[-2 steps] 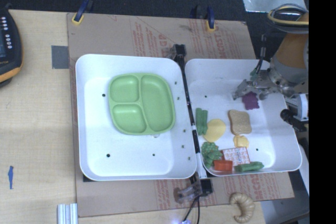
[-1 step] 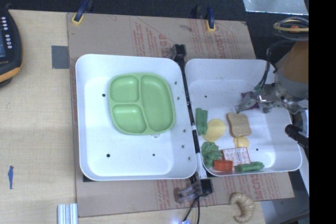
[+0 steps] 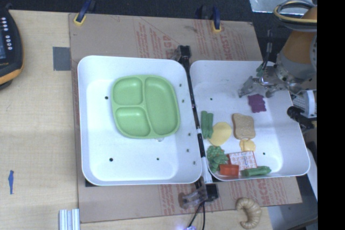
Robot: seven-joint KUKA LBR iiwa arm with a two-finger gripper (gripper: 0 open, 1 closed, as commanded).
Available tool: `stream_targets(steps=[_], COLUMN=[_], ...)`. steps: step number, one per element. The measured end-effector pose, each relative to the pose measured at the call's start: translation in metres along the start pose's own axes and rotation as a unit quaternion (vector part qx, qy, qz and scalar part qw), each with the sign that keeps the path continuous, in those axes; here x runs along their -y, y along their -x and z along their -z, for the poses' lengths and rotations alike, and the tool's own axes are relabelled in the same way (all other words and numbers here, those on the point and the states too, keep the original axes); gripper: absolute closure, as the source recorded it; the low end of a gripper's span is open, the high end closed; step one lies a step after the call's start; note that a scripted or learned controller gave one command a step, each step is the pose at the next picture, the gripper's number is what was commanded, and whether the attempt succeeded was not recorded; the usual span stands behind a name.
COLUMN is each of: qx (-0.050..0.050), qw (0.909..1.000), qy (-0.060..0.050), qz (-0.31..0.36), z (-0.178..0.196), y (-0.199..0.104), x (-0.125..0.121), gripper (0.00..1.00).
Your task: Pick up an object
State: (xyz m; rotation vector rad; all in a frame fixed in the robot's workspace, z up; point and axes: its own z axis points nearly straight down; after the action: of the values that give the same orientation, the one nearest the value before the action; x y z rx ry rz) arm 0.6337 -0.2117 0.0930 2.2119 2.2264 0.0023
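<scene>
My gripper hangs over the back right part of the right bin, its metal fingers spread open with nothing between them. Just in front of it a small purple piece lies on the bin floor. Further forward lie a bread slice, a yellow lemon-like piece, a small yellow chunk, a green pod, a leafy green piece, a red and white packet, a red piece and a green bean.
The left bin holds a green divided plate. A croissant-shaped thing lies outside the bins on the cardboard at the front. A black and orange pendant rests at the far left. Blue clamps hold the cardboard's back edge.
</scene>
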Motion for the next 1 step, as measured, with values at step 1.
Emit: stream_targets(steps=[1], qx=[-0.001], qw=[1.0], qy=[-0.005], qz=[-0.002], z=[-0.0012], y=[-0.0001], x=[0.025], gripper=[0.0])
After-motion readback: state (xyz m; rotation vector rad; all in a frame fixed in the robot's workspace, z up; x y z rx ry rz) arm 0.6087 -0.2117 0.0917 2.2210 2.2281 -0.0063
